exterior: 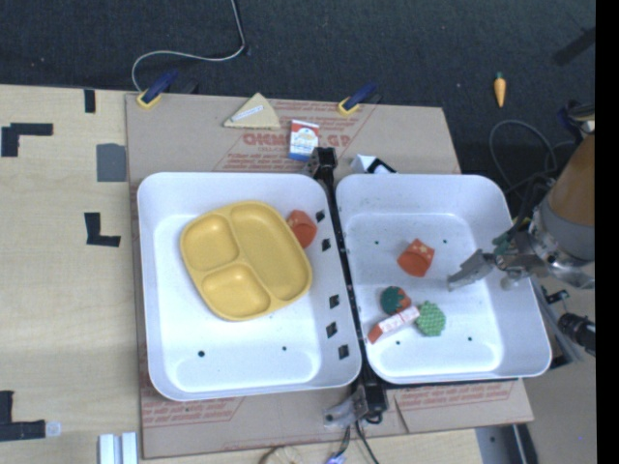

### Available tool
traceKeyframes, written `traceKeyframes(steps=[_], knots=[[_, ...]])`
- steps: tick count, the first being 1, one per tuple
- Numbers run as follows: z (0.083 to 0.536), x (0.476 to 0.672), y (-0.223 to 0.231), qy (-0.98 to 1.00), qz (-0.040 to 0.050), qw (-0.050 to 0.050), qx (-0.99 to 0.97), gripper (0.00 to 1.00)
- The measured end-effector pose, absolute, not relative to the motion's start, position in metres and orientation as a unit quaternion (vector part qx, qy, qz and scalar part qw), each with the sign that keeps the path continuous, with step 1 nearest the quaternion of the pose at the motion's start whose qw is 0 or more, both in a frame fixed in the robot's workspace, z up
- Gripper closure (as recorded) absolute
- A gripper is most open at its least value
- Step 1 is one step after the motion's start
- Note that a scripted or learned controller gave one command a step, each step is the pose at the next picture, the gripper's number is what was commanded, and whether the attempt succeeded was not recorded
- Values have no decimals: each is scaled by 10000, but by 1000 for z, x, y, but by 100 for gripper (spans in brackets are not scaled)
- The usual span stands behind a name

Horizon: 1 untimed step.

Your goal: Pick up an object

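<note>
From the camera above the bench, my gripper (464, 275) hangs over the right side of the right bin (484, 193), reaching in from the right edge with my fingers pointing left and slightly down. Whether it is spread or pressed together I cannot tell; the tip is too small and blurred, and nothing shows pinched in it.

The nearest candidate is the orange block (416, 258), sitting alone on the bin floor just left of my tip, apart from everything else. That isolation makes it my best choice, I judge: I should move left until I am centred over it, straddle two opposite faces, descend close to the floor, then close. Coming down off-centre would likely just push it along the smooth plastic.

The block looks chunky and angular, bright orange-red, with a lighter top face; it seems rigid and easy to squeeze. Lower in the same bin a green round piece (394, 300), a red and white packet (393, 325) and a green knobbly piece (430, 320) crowd together, so they are harder targets.

The left bin (155, 259) holds a yellow divided tray (247, 259) with a small orange object (303, 228) beside it.
</note>
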State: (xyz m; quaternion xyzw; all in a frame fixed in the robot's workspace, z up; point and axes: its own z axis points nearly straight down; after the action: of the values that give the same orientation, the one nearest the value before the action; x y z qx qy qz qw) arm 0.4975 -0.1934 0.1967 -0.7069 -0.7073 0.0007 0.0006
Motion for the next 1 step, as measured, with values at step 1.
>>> traceKeyframes(steps=[1], knots=[[96,564,-196,-7076,9,15,-7067,0]])
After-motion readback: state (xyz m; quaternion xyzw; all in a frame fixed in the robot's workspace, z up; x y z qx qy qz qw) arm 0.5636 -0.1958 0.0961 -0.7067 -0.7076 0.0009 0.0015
